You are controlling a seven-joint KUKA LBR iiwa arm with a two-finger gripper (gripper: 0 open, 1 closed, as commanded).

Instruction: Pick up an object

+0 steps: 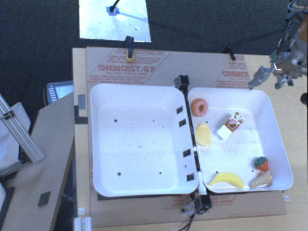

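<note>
The right bin holds several toy foods. A glazed donut lies near its back left corner, with a pale yellow piece just in front of it. A small white cake slice with a red top sits mid-bin. Along the front lie a banana, a tan cone-shaped piece and a strawberry-like piece. My gripper hangs open above the bin's back right corner, nothing between its fingers.
The left bin stands beside the right one, with a black divider strip between them. Both rest on a cardboard sheet. A grey plate lies behind, and a metal rail at the far left.
</note>
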